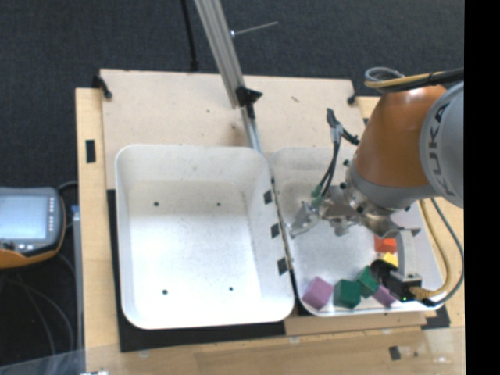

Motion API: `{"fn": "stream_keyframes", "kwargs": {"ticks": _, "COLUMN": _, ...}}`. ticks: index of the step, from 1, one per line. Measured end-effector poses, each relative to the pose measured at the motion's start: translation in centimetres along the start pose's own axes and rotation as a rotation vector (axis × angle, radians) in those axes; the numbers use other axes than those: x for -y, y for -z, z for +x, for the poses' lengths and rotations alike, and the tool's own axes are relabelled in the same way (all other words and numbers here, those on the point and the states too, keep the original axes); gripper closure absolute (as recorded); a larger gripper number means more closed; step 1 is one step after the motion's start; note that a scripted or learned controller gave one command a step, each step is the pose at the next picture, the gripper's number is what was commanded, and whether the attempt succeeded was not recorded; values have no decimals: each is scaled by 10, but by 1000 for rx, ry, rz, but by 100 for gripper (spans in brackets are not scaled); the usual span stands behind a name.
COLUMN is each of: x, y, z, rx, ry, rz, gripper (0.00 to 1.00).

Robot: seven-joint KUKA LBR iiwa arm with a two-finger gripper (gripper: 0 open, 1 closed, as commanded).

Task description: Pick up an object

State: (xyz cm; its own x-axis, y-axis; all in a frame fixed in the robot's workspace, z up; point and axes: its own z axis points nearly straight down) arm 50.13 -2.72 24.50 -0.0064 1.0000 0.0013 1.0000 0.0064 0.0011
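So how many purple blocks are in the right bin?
2. One purple block lies near the front edge of the right bin, left of a green block. A second lies further right along that edge. The arm covers part of the bin, so more may be hidden.

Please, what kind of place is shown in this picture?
Probably a robotics lab bench, set up for grasping trials. A grey and orange arm reaches over two shallow white bins on a plain wooden board, small coloured blocks lie in the right bin, and a handheld control pendant rests beside the bench.
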Motion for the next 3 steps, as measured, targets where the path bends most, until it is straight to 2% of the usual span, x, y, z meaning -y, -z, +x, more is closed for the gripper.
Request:
{"fn": "stream_keyframes", "kwargs": {"ticks": 1, "x": 16, "y": 6, "z": -14, "rx": 1, "ry": -7, "rz": 0, "gripper": 0}}
{"fn": "stream_keyframes", "kwargs": {"ticks": 2, "x": 4, "y": 29, "z": 10, "rx": 1, "ry": -1, "rz": -2, "gripper": 0}}
{"fn": "stream_keyframes", "kwargs": {"ticks": 3, "x": 16, "y": 65, "z": 28, "rx": 1, "ry": 0, "rz": -5, "gripper": 0}}
